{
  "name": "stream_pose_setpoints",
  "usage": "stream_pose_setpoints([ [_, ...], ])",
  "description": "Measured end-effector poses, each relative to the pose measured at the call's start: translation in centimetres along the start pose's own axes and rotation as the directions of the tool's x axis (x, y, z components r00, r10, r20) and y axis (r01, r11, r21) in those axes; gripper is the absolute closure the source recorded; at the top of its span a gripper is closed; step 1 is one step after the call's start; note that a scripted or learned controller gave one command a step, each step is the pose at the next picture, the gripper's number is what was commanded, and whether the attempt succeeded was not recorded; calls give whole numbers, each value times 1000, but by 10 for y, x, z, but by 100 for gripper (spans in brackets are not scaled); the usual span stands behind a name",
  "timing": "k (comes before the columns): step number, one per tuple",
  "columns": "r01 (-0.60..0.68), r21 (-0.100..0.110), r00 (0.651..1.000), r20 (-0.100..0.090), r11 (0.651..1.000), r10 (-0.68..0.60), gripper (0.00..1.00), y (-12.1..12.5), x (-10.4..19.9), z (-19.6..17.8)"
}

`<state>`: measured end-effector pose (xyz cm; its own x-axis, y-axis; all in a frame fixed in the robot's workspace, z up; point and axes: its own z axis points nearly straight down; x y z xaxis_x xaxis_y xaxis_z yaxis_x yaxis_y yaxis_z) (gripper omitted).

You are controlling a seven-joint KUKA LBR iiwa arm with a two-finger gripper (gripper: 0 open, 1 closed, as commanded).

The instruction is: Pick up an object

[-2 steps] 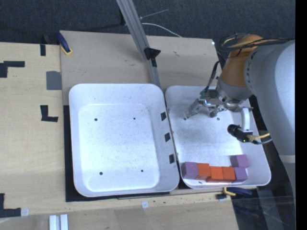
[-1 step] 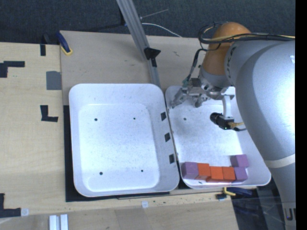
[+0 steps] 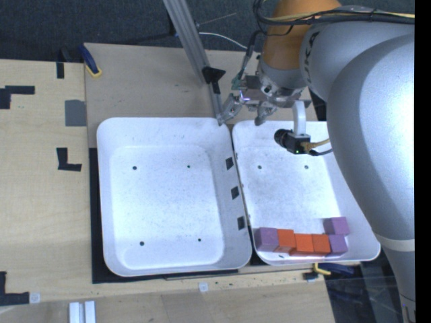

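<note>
1. Hand (image 3: 246, 111) sits over the far edge of the bins, right at the seam where the left bin (image 3: 108, 180) meets the right bin (image 3: 350, 207).
2. Two fingers (image 3: 227, 113) point down and spread apart, nothing between them: hand is released, no grasp.
3. Orange band (image 3: 296, 29) just above the hand, grey arm (image 3: 377, 113) running off right of it and covering the right bin's far right corner.
4. Blocks (image 3: 303, 239) lie in the right bin, well apart from the hand, at the bin's near edge, diagonally opposite the hand.
5. Blocks are in a tight row touching each other: purple block (image 3: 267, 238) on the end nearest the left bin, then orange blocks (image 3: 304, 242), then a purple pair (image 3: 337, 234) at the far end, one seeming to sit a step higher than the other.
6. Exact count of orange blocks is hard to tell, looks like two or three.
7. Small black part (image 3: 291, 140) with a yellowish cable hangs off the arm, just right of and below the hand, over the right bin.
8. Metal pole (image 3: 192, 46) slants up and away from a spot just left of the hand, with a black clamp (image 3: 213, 76) on it.
9. Both bins rest on the tan surface (image 3: 40, 234), which carries black tape marks well left of the hand.
</note>
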<state>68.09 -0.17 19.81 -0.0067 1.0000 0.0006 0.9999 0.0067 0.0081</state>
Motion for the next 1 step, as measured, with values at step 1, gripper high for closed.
stream_pose_setpoints([
  [1, 2, 9, 1000, -2, 1000, -2, 0, -8, 91, 6],
])
